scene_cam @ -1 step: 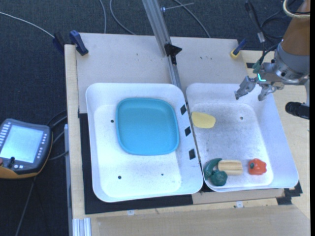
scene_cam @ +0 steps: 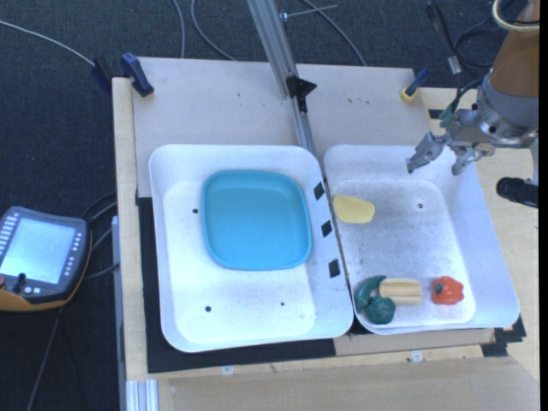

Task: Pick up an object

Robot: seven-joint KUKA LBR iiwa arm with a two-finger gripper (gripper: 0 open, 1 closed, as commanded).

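Progress on the task is close to zero, as far as you can judge from this view. Nothing is lifted yet. The gripper [scene_cam: 438,157] hangs over the far right part of the right bin [scene_cam: 488,221], and its two fingers stand apart with nothing between them.

You have four candidates in that bin. The yellow piece [scene_cam: 354,209] lies alone near the bin's left wall, about halfway down. At the near edge three things sit in a row: the green vegetable [scene_cam: 373,301] on the left, the tan block [scene_cam: 401,291] touching it in the middle, and the red pepper [scene_cam: 446,290] just beside the block on the right. All of them are well apart from the gripper.

The left bin [scene_cam: 171,229] carries a blue plate [scene_cam: 257,219].

What is left is everything: you must choose a target, bring the arm over it, go down, close, and raise. The yellow piece looks to me the easiest, because it has free space around it.
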